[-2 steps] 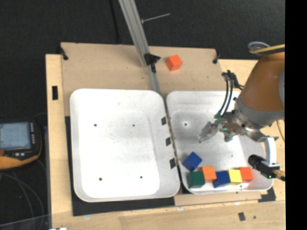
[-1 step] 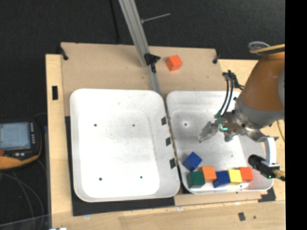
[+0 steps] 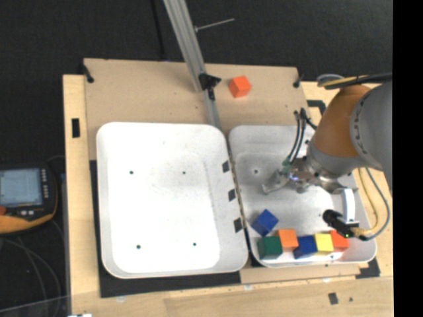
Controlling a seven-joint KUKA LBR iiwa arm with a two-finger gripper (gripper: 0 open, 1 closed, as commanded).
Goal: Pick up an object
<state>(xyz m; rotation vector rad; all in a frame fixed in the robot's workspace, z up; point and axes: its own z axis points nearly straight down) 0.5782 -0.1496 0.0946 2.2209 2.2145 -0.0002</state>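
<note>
My gripper (image 3: 269, 187) hangs low over the middle of the right bin (image 3: 264, 144), reaching in from the right below the orange wrist band. Nothing shows between its fingers. Just below it a blue block (image 3: 265, 221) lies tilted on the bin floor, apart from the gripper. Along the bin's near wall sits a row of blocks: green (image 3: 269, 246), orange (image 3: 288, 239), blue (image 3: 305, 246), yellow (image 3: 324, 243) and a red-orange one (image 3: 339, 240).
The left bin (image 3: 162, 197) lies beside the right one. An orange cube (image 3: 240, 86) rests on the bench board behind the bins. A metal rail (image 3: 188, 38) slants down to the gap between the bins. A handheld pendant (image 3: 25, 193) sits off the bench at left.
</note>
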